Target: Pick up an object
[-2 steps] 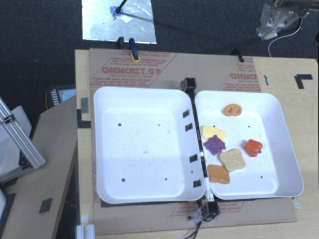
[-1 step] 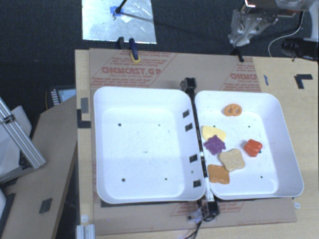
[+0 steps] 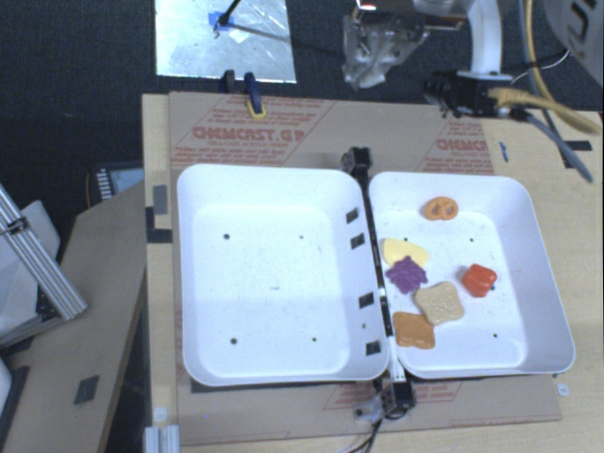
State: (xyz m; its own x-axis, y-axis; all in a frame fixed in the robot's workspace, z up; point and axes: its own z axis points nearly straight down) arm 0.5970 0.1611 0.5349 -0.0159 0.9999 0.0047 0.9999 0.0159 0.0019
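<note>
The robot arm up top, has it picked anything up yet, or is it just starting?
Just starting, it seems. Nothing looks done: the gripper hangs above the bench, beyond the bins. All six toy foods, like the pretzel and red pepper, lie in the right bin. Reaching down, gripping and lifting remain.

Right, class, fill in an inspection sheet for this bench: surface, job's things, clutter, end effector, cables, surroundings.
Surface: brown board printed with red lettering, bearing a left bin and a right bin side by side.
Job's things: all in the right bin: pretzel, yellow piece, purple piece, red piece, toast slice, orange-brown piece.
Clutter: yellow clip at the board's far edge.
End effector: raised beyond the board's far edge, away from both bins; fingers blurred.
Cables: yellow cable at far right.
Surroundings: shiny sheet on dark floor; metal rail at left.
</note>
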